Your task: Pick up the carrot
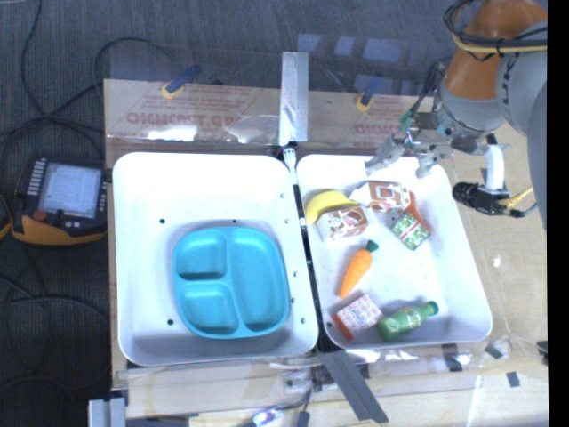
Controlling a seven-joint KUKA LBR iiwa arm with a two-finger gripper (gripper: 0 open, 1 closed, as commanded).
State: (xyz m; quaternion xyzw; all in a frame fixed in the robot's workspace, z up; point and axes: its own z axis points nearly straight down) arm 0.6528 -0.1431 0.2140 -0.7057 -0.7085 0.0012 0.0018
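The carrot lay in the middle of the right bin, tilted, leaf end up. Nearer the camera sat a red-and-white carton and a green bottle. Beyond it were a banana and small cartons. The end effector hovered over the far rim, fingers spread wide, holding nothing.
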